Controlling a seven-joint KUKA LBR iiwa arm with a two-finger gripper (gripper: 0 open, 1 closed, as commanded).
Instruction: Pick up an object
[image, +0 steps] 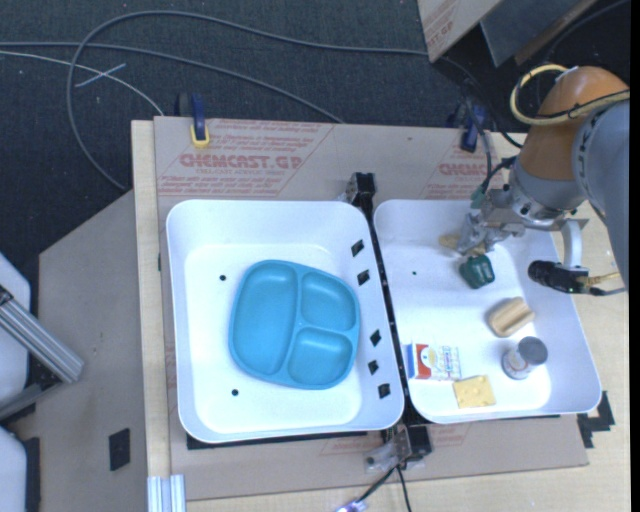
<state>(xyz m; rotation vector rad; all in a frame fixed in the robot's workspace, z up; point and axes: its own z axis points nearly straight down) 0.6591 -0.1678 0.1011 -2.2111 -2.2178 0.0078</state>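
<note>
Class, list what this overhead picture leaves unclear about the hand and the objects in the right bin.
- Hand: fingers too small and blurred to tell open or shut.
- Green object: touching the hand or just below it, unclear.
- Small carton: print too small to read.
- Tan item beside the hand: partly hidden by it.

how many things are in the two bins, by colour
blue: 1, the plate in the left bin
green: 1, the small object under the gripper
tan: 1, the block
yellow: 1, the square
grey: 1, the round piece
white with print: 1, the carton
total: 6, with 5 in the right bin
</note>
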